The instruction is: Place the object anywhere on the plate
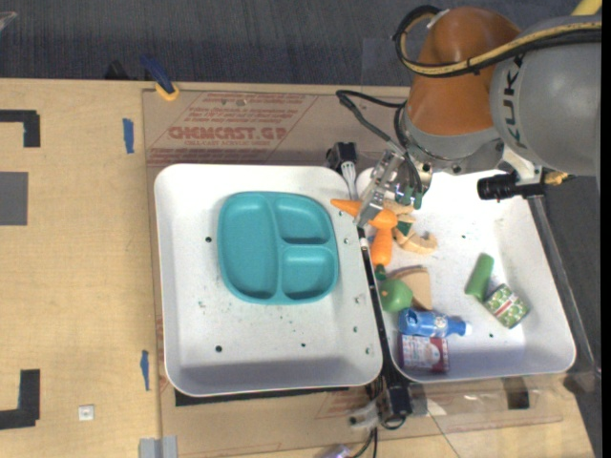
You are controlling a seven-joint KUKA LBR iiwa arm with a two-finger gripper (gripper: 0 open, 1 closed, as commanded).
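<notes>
The gripper (379,201) pinches an orange carrot toy (381,238) above the bins' shared rim, at three o'clock from the teal plate (279,246).

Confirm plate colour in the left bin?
Teal, plain, no pattern. The divided plate shows best in the camera view, lying in the left bin.

The arm (549,84) bears "KU"; the cardboard sheet (229,122) reads, apparently, "CHEMCAST".
</notes>
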